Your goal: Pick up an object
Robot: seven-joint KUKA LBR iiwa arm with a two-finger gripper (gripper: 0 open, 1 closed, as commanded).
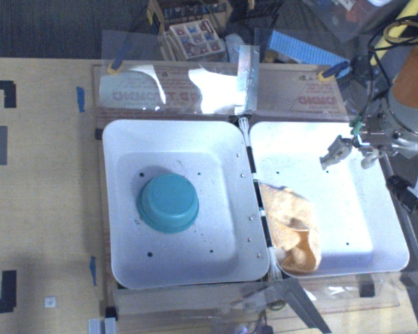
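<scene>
There are two things I could pick up. The tan cloth [294, 232] lies crumpled in the lower left corner of the right bin [348, 186], pressed against the wall it shares with the left bin [125, 152]. The teal bowl [168, 202] sits upside down near the middle of the left bin, well apart from the cloth.

My gripper [350, 153] hangs over the upper right part of the right bin, toward the right edge of the frame. Its fingers look spread with nothing between them, though at this slant and size I cannot be fully sure of the gap. It is well apart from the cloth and farther still from the bowl.

So I judge the task barely begun: nothing is lifted and nothing is touched. The reach, the descent, the closing and the lift all remain. The cloth is the nearer choice, down and to the left of me.

Both bins are shallow and white, side by side on a pale wooden bench [35, 200] with dark marks at the left of the frame. Beyond the bins, along the top, cardboard flaps [299, 99] stand, and behind them a dark floor holds clutter, including a blue ribbed piece [299, 49].
</scene>
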